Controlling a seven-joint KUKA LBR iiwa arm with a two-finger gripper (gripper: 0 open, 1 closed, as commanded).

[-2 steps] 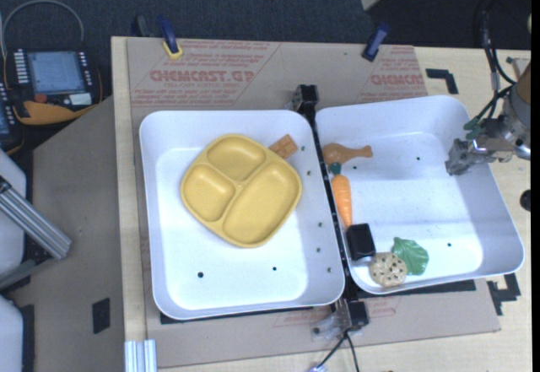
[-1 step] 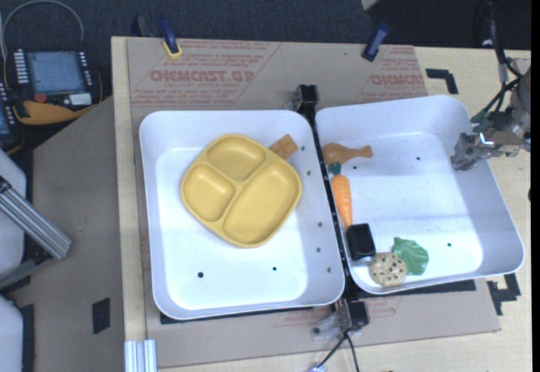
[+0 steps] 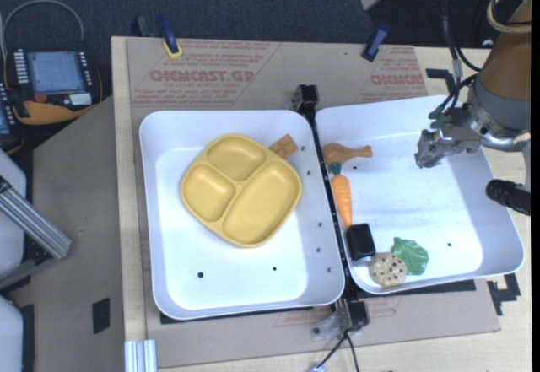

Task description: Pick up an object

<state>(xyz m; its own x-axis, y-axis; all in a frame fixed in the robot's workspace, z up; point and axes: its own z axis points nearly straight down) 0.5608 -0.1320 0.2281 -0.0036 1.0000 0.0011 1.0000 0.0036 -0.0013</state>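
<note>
A smooth orange plastic toy carrot lies lengthwise along the left wall of the right-hand shallow white bin, the likeliest pick among the small playthings grouped on that side. Above it rests a brown toy drumstick; below sit a matte black block, a tan dimpled cracker-like disc and a crinkled green leafy piece. The grey metal claw hangs over the bin's bare upper right, well apart from them and holding nothing; whether it is spread or clenched cannot be told. In the left white bin, a glossy yellow three-compartment plate lies tilted, covering most of a brown wooden piece at its upper edge.
</note>
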